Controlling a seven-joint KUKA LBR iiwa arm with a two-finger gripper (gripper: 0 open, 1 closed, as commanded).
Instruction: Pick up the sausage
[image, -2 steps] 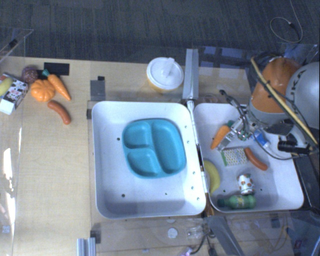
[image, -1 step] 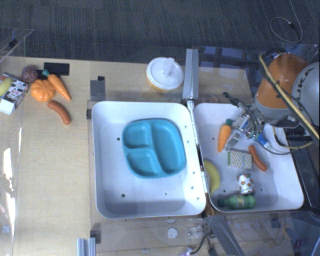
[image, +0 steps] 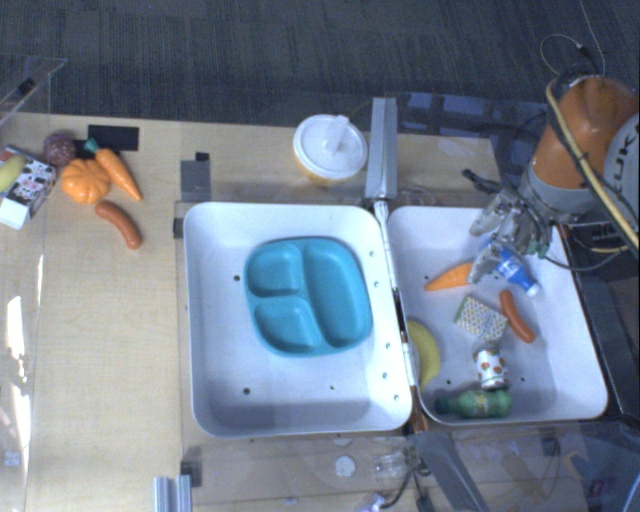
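Dark carpet runs behind the wooden bench (image: 90, 330), which carries two shallow white bins side by side. My arm comes in from the right, and its gripper (image: 508, 235) hangs over the far part of the right bin (image: 590, 385), low among the items there. From this angle I cannot tell how it is set.

The sausage (image: 517, 315) I am after lies on the right bin's floor, toward the bin's right wall, just near-side of the gripper and apart from it. A blue-and-white item (image: 512, 268) sits between them, almost under the tool. A carrot (image: 448, 278) lies toward the bin's left wall, and a checkered packet (image: 481, 318) is just beside the sausage.

I judge this as the approach step: nothing is lifted. Next I need to shift toward the bin's near edge, centre over the sausage, line up across its width, then descend without catching the packet.

A second sausage (image: 119, 224) lies on the bench's far left corner, well outside reach.
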